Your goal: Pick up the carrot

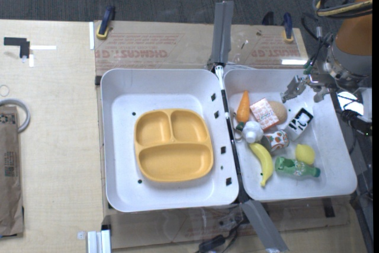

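The carrot is orange and tapered, lying point-up near the left wall of the right bin, close to the divider. A red-and-white packet lies just to its right and a white ball just below it. My gripper hangs over the upper right part of that bin, about a hand's width to the right of the carrot and slightly above it. Its fingers stand apart with nothing between them.
The right bin also holds a tan roll, a black-and-white block, a small can, a banana, a lemon and a green bottle. A yellow divided plate lies in the left bin.
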`<state>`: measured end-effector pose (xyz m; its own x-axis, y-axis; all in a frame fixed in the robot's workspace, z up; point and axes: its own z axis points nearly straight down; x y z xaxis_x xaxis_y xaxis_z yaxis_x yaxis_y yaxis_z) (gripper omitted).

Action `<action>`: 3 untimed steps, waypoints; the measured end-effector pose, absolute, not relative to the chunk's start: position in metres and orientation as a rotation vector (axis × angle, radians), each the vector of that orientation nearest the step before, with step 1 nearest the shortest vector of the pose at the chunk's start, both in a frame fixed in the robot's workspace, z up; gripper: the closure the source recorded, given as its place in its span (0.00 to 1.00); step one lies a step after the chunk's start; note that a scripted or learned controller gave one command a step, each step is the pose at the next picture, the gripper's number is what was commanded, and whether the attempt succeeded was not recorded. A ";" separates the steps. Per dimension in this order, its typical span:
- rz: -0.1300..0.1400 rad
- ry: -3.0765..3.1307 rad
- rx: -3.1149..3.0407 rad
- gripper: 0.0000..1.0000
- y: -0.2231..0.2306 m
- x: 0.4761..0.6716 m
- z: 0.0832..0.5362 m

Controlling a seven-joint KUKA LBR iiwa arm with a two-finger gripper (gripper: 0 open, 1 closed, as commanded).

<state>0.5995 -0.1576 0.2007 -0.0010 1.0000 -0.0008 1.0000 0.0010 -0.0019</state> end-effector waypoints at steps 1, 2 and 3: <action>0.004 -2.169 -2.272 0.00 -0.082 0.578 0.317; 0.005 -2.170 -2.271 0.00 -0.074 0.620 0.261; 0.004 -1.992 -2.430 0.00 -0.055 0.658 0.244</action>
<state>0.6579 -0.0552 0.2442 0.1961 0.9806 -0.0026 0.9806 -0.1961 -0.0009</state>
